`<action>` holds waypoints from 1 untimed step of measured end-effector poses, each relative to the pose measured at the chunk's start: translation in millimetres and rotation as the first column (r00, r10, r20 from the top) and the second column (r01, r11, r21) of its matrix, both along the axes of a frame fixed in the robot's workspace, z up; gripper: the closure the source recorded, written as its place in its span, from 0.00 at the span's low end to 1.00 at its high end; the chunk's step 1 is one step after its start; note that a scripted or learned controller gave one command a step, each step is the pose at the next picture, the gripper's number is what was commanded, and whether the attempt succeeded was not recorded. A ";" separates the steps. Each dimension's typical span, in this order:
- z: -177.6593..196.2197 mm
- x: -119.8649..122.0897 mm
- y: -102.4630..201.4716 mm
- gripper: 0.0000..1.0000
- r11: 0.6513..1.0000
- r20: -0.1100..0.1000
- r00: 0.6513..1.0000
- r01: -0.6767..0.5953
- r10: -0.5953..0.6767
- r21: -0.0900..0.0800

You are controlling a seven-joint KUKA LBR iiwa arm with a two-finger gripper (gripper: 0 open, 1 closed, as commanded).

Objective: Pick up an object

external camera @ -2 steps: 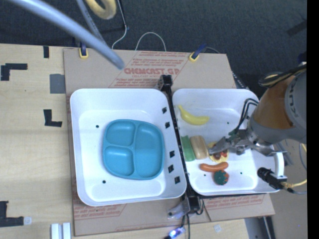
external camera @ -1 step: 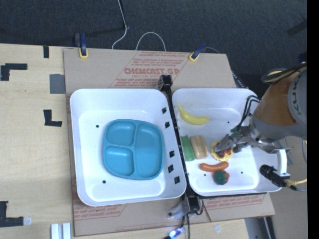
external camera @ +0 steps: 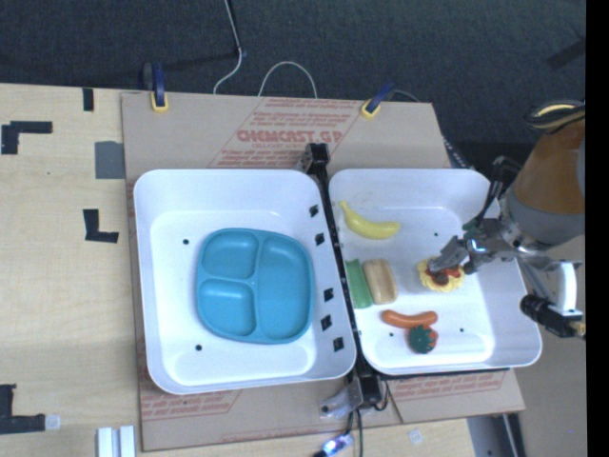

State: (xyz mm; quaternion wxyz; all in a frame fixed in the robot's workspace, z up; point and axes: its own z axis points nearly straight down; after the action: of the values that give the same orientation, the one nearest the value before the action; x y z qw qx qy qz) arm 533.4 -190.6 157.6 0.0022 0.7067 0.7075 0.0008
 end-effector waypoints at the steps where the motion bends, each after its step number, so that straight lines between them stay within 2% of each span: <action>1: 42.5 2.9 1.7 1.00 1.000 -0.001 1.000 -0.001 0.001 0.001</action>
State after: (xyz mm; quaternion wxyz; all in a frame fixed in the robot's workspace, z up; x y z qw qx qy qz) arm 536.3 -188.9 200.1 0.0017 0.7064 0.7078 0.0009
